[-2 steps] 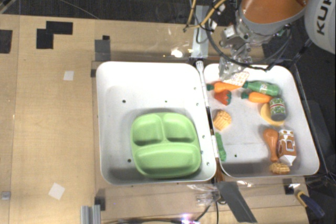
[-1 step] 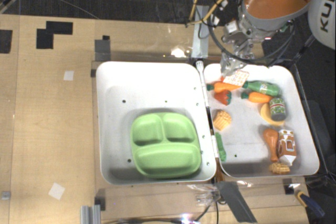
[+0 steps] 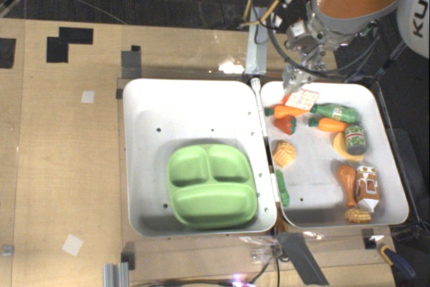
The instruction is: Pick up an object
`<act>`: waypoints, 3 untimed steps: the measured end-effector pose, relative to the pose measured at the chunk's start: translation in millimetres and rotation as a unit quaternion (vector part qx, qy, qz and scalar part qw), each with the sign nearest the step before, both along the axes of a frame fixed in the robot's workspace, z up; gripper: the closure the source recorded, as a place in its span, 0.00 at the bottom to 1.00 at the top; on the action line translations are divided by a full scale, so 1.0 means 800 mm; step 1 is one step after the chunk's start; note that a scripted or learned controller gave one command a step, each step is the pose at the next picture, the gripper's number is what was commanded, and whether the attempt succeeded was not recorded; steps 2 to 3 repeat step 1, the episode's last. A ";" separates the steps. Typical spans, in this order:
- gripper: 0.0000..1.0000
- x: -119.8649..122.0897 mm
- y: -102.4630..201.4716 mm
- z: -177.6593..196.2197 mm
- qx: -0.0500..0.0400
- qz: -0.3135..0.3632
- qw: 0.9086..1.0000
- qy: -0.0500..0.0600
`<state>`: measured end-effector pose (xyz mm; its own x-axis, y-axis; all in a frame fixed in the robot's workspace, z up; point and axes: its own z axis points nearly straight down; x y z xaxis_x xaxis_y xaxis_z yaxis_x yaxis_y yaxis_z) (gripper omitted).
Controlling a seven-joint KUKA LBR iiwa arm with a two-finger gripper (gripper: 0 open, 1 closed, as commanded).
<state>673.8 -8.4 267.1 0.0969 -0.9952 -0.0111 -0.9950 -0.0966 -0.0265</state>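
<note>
Tray point(image 3: 212, 186) in left bin point(image 3: 144, 111)

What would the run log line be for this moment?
arm: over right bin far edge | gripper: above toy food pile, nothing seen held | left bin: green tray | status: pick not done

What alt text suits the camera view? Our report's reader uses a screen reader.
The gripper hangs over the far edge of the right bin, which holds scattered toy food. The left bin holds a green divided tray.
</note>
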 end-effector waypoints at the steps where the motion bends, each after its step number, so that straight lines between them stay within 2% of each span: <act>1: 1.00 0.002 0.002 0.016 0.002 0.000 1.000 -0.005; 3: 1.00 0.002 0.002 0.016 0.002 0.000 1.000 -0.005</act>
